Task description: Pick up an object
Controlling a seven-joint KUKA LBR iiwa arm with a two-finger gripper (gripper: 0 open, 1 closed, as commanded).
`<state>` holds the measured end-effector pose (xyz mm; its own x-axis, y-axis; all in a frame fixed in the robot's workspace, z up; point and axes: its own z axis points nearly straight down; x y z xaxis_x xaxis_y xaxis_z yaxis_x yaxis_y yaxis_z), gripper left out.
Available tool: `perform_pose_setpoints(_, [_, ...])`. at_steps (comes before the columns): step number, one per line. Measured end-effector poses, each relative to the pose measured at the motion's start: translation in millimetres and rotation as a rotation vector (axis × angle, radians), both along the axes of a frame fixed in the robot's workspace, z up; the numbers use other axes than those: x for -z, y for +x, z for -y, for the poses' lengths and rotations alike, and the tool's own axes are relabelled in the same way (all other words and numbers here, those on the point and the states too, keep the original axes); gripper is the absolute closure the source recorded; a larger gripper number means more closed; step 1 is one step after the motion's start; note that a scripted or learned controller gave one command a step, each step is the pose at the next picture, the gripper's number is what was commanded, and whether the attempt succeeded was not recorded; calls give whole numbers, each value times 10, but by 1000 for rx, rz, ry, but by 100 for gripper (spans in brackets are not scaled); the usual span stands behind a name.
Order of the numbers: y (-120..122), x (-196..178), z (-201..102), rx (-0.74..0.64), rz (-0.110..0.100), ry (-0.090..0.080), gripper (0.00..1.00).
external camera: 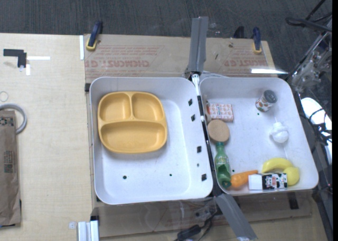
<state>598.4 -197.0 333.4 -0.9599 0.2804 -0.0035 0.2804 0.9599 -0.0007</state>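
Note:
The right bin (296, 113) holds several small objects. A pink and white box (219, 111) lies at its upper left, with a round brown disc (218, 131) just below it. A green bottle (222, 165) lies along the left wall, and an orange carrot (243, 179) rests at its lower end. A small white carton with black print (268, 181) sits at the bottom, next to a yellow banana (283, 169). A white crumpled lump (279, 133) lies at mid right, and a small tin can (266, 100) stands at the upper right.
The left bin (153, 176) bears a yellow divided plate (132, 122) in its upper left part. A grey divider post (198, 45) rises between the bins at the back. Cardboard (137, 58) with blue clamps lies behind the bins. A brown paper bag (9, 161) sits at far left.

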Motion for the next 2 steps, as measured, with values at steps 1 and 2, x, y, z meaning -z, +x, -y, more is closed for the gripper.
perform_pose_setpoints(1, [277, 793, -375, -123, -3, 1, 100])
perform_pose_setpoints(2, [97, 780, -779, 390, -3, 1, 100])
